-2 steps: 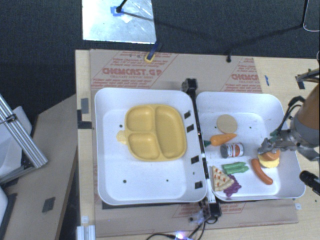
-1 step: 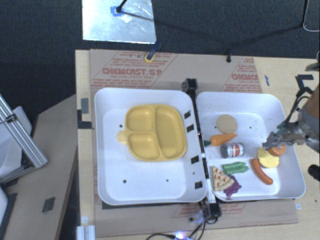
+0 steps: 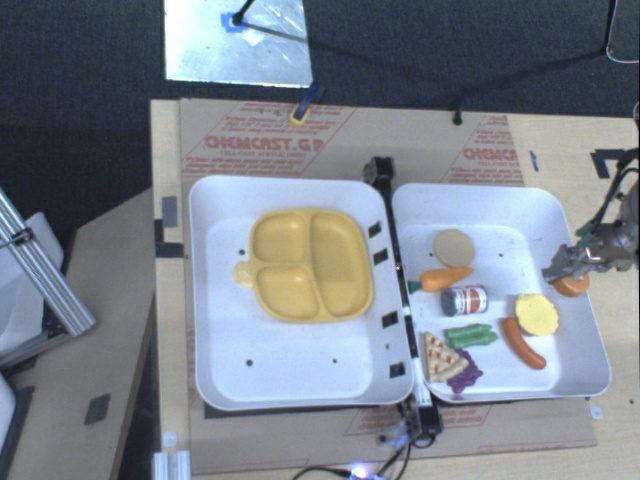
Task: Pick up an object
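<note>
Hand [image 3: 572,264] low at the right bin's [image 3: 500,206] far right edge, just over a small orange piece [image 3: 573,287]; whether it is spread or pinching, cannot tell. Nothing visibly lifted, so the pick looks not yet done. Nearby lie a yellow piece [image 3: 537,314], sausage [image 3: 524,344], can [image 3: 465,300], carrot [image 3: 446,279]. Left bin [image 3: 220,368] carries a yellow divided plate [image 3: 308,264].

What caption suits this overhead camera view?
Claw at the right bin's edge over toy food; a yellow divided plate fills the left bin.
</note>
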